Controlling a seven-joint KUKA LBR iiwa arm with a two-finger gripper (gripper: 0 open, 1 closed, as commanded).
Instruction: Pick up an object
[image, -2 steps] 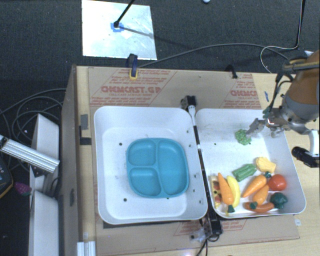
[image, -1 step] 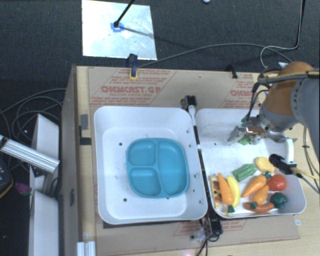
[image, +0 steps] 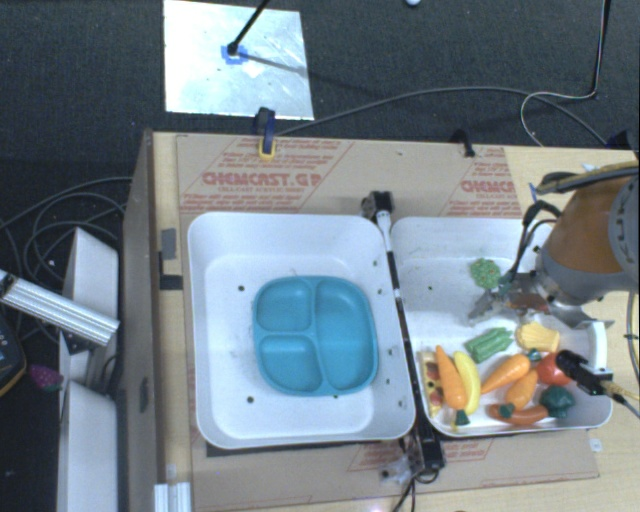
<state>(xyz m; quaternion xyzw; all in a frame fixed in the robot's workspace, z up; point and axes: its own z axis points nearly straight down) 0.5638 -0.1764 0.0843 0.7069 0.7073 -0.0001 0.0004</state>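
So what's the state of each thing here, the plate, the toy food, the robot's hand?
Blue plate: flat in the left bin, nothing on it.
Toy food: piled in the right bin, near corner.
Green piece: lying apart from the pile.
Gripper: low over the right bin, holding nothing visible.

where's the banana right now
The banana lies in the right bin, near its front edge, between an orange carrot on its left and another carrot on its right.

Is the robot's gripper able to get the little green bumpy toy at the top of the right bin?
Probably yes. The green bumpy toy lies alone on bare bin floor, apart from the food pile, and the gripper hangs just below it with nothing between.
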